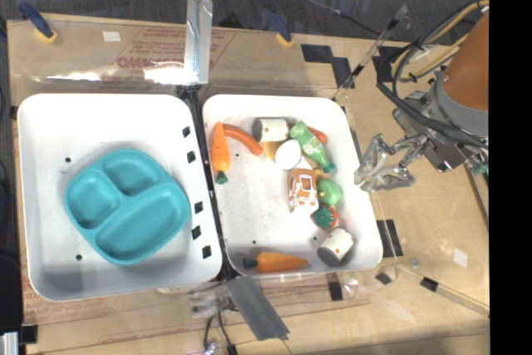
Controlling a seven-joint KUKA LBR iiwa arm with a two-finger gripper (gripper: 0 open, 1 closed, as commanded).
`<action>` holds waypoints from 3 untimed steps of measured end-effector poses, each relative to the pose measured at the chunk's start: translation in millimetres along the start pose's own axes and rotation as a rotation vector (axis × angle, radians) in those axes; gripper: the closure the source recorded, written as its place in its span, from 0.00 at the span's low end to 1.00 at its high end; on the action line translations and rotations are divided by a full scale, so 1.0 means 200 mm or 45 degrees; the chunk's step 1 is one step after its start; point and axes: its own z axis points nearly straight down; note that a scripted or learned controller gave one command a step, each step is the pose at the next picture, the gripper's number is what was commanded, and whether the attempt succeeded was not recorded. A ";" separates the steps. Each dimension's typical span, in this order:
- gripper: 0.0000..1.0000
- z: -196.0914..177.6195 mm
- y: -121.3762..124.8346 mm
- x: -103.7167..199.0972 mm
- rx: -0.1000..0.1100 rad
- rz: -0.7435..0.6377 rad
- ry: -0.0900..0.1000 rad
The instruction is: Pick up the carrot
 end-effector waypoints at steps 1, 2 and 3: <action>1.00 -0.29 -0.06 -0.11 0.008 -0.477 -0.003; 1.00 0.02 0.03 0.07 0.001 -0.705 0.001; 1.00 -0.29 0.04 0.08 0.009 -0.977 -0.002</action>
